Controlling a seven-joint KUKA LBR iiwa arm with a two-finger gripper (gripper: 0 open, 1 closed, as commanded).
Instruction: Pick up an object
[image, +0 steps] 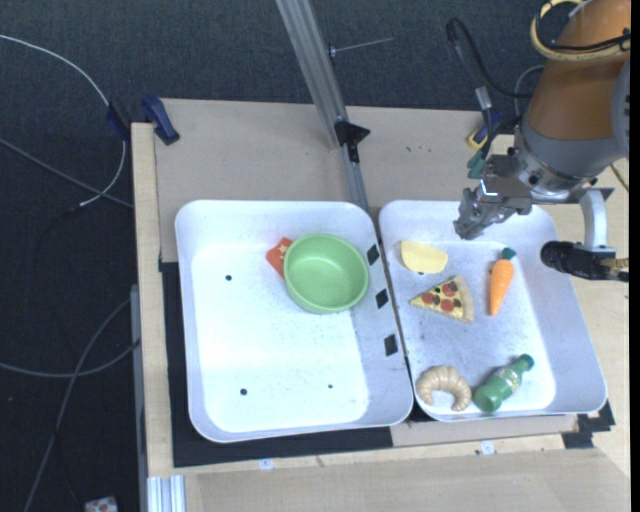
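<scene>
Gripper: your gripper (478, 222) hangs over the far edge of the right bin (575, 345); you cannot tell how it stands, and nothing shows in its hold.
Landmark: take the pizza slice (445, 298), near the middle of the right bin, as your reference.
Carrot (499, 283): just right of the pizza, lying lengthwise with its green top toward the far side; it sits nearer you than the gripper and a little to its right.
Yellow piece (423, 257): just beyond the pizza, slightly left; it lies left of the gripper and close to it.
Croissant (446, 386): on the near side of the pizza, at the bin's front edge, well apart from the gripper.
Green bottle (500, 386): near side and right of the pizza, lying tilted, just beside the croissant.
Green bowl (324, 272): left of the pizza, in the left bin (250, 360), upright.
Red thing (278, 256): touching the bowl's left rim, partly hidden by it; you cannot tell what it is.
</scene>
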